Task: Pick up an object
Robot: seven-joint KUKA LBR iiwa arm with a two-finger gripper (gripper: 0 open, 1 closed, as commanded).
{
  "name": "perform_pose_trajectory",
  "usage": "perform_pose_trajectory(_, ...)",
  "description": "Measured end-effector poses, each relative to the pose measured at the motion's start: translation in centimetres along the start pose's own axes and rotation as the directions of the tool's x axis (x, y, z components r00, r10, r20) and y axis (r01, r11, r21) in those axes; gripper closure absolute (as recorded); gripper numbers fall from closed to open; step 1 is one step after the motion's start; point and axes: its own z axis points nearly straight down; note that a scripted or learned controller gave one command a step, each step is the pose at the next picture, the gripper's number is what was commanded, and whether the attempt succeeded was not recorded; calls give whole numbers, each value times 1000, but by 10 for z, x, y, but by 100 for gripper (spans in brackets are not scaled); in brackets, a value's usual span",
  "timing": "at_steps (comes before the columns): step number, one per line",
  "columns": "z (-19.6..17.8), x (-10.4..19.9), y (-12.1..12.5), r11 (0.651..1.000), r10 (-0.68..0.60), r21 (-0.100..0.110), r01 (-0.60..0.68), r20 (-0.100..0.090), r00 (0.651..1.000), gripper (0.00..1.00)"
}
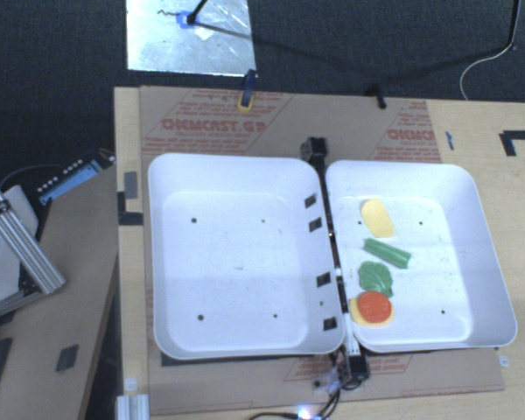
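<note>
Objects for the pick: four small pieces, all in the right bin (483, 234), lined up along its left side close to the seam with the left bin (236, 252). Jaws: open or closed, I cannot tell from this view.

Column, far end to near end:
- yellow piece (376, 218), oblong, lying flat, apart from the next one.
- green stick (387, 252), long, lying at a slant, just beside the yellow piece.
- green leafy piece (375, 277), darker and lumpy, just below the stick.
- red-orange round piece (374, 308), touching the leafy piece's near edge, with a yellowish rim showing under it.

Black clips (315, 226) sit along the seam where the two bins meet. Both bins rest on a brown sheet (210, 121) with red lettering, which covers the table. A small yellow and blue clamp (245, 94) grips the sheet's far edge. Beyond it a silver square (190, 22) lies on dark floor. A white cable (490, 55) loops at the far right. At the left stands an aluminium frame (17, 243).
</note>
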Motion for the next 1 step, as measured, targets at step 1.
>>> perform_pose_trajectory(1, -22, 0, -13, 1000, 0, -1, 0, 0, 1000, 100)
